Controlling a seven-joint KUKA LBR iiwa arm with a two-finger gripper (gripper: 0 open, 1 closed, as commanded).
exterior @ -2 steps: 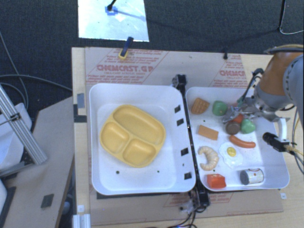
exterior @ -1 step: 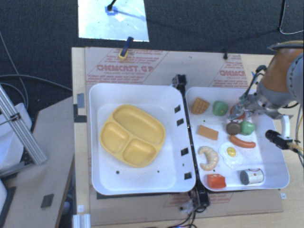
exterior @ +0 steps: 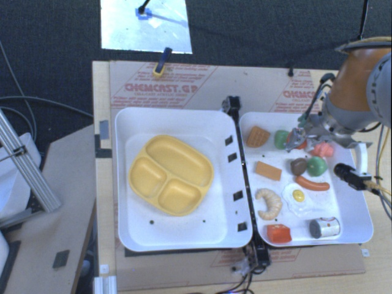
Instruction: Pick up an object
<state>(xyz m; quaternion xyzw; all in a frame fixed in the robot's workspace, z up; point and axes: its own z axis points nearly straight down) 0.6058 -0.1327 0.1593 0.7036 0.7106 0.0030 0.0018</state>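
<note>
On the worktop (exterior: 184, 81), the yellow three-compartment plastic tray (exterior: 171, 174) lies in the left white bin (exterior: 131, 124); the small toy foods (exterior: 288, 182) fill the right white bin (exterior: 361, 222).

Even, bright overhead light. Glare washes out shiny square metal sheet (exterior: 146, 16) at far left. Two shallow white bins (exterior: 131, 164) near overexposed, soft shadows along rims. Grey-and-orange arm (exterior: 361, 84) at right slightly blurred. Overall sharpness moderate, grainy.

left bin (exterior: 184, 118): yellow divided tray (exterior: 170, 174) | right bin (exterior: 358, 225): waffle (exterior: 258, 136), shrimp (exterior: 269, 203), fried egg (exterior: 297, 197), sausage (exterior: 313, 184), can (exterior: 324, 227), green ball (exterior: 317, 165) | gripper (exterior: 298, 138): low over right bin's far end
</note>
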